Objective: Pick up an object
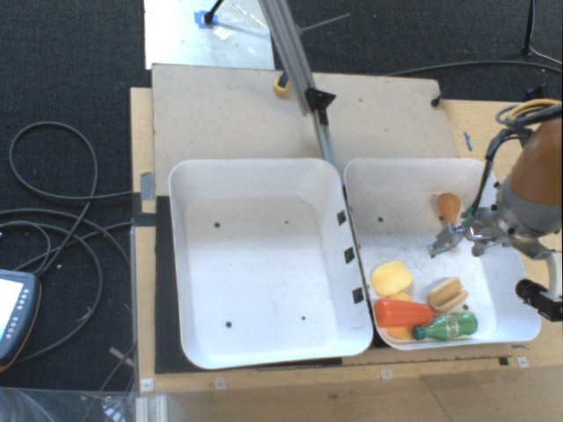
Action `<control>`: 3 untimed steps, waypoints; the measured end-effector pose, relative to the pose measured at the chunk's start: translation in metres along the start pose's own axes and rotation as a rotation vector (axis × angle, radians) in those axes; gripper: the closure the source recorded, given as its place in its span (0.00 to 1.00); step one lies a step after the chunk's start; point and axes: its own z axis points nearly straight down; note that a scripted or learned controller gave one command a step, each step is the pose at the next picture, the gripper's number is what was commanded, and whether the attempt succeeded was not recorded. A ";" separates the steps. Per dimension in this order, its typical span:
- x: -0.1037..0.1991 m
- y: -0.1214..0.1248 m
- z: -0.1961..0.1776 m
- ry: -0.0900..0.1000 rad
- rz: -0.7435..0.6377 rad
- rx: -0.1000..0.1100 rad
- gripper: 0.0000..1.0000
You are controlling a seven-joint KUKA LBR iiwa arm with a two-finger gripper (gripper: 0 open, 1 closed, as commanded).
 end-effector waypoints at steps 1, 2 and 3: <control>0.001 0.000 0.052 0.000 0.001 -0.001 0.00; 0.000 0.002 0.039 -0.003 0.001 -0.008 1.00; -0.006 -0.003 -0.022 -0.005 0.000 -0.012 1.00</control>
